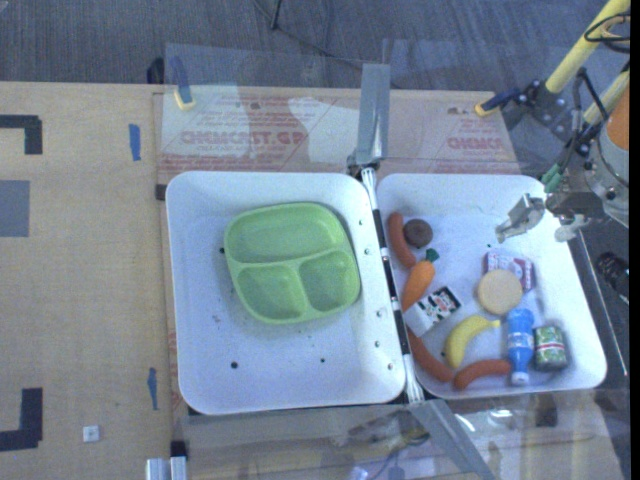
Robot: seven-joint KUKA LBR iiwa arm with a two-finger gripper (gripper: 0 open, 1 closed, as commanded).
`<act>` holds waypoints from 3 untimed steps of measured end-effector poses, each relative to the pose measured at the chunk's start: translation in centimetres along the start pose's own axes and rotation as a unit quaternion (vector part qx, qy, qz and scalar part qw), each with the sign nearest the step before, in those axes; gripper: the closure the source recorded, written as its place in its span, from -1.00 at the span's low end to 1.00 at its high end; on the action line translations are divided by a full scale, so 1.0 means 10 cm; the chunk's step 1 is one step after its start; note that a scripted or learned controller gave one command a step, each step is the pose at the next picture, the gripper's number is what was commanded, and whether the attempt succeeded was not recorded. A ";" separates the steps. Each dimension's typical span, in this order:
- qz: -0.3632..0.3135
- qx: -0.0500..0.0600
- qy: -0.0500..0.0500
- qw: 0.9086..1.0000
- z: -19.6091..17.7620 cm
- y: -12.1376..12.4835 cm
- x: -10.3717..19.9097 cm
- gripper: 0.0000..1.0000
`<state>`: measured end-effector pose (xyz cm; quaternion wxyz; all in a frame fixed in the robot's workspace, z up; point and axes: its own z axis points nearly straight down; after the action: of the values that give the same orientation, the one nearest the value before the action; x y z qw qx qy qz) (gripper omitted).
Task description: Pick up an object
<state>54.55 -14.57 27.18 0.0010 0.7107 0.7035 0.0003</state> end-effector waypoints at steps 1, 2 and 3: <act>-0.069 0.000 0.000 0.998 0.20 -0.65 -0.60 -1.00; -0.076 0.000 0.000 0.997 1.62 -0.14 -0.56 -1.00; -0.090 -0.001 0.000 0.996 1.85 -0.07 -0.56 -1.00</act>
<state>53.86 -20.23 8.68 0.0018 0.6445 0.7646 0.0012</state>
